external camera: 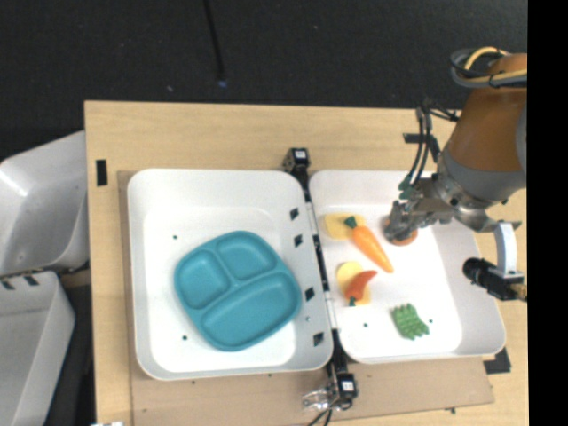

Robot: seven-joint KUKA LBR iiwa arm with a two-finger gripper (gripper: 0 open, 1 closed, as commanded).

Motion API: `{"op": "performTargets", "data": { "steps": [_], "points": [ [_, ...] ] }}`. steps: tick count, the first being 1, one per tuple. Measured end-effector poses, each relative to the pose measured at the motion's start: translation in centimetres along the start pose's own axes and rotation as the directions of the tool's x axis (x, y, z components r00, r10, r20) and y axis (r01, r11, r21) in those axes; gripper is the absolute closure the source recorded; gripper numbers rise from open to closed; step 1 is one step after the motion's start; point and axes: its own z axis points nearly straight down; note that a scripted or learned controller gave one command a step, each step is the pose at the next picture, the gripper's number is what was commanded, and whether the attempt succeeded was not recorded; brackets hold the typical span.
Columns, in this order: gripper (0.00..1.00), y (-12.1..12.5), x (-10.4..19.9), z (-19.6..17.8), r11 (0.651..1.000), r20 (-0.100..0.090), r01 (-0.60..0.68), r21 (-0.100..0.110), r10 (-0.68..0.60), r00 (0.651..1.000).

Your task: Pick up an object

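In the right bin (444,344) lie an orange carrot (370,246) with a green top, a yellow piece (337,226) beside it, a red and yellow pepper-like piece (356,281) and a green ridged piece (410,321). My gripper (401,227) hangs low over the right bin, just right of the carrot's thick end. A small reddish thing (403,237) shows right under the gripper tip; whether it is gripped is unclear.
The left bin (151,344) holds a blue divided plate (236,288). A ridge with black clips (312,264) separates the two bins. The wooden bench (222,131) surrounds them, with a white object (35,211) off its left edge.
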Motion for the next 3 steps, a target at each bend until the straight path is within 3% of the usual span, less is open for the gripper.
{"op": "performTargets", "data": {
  "steps": [2, 3],
  "points": [
    [1.0, 3.7, 9.1, 1.8, 1.0, 0.001, -0.001, -0.002, 0.001, 1.0],
    [1.0, 6.0, 13.8, 0.6, 1.0, 0.0, 0.0, -0.004, 0.0, 1.0]
  ]
}}
